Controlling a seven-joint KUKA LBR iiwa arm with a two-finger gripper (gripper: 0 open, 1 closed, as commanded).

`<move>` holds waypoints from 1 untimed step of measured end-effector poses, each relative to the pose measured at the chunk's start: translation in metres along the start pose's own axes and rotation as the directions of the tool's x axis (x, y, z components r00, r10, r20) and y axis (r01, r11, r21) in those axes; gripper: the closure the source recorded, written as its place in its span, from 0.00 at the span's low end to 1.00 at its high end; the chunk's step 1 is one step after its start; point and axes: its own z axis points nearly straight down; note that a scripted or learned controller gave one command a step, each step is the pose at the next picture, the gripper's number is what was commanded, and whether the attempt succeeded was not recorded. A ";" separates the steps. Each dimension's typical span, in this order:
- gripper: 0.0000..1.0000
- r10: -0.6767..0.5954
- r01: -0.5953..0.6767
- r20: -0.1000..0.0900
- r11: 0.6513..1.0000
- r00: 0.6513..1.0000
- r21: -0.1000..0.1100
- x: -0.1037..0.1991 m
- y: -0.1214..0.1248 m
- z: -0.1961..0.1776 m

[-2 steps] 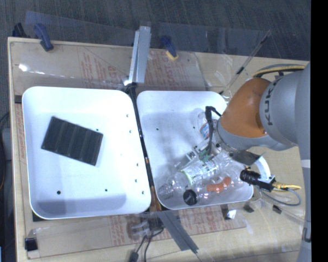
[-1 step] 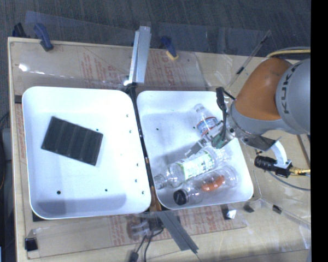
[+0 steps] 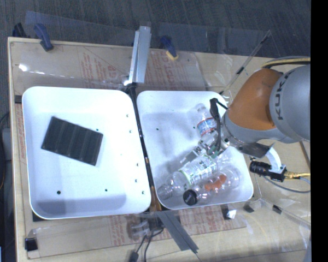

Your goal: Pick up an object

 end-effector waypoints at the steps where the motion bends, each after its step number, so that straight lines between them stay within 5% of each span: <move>1: 0.00 -0.173 0.173 -0.004 0.985 0.985 0.004 -0.016 0.045 -0.112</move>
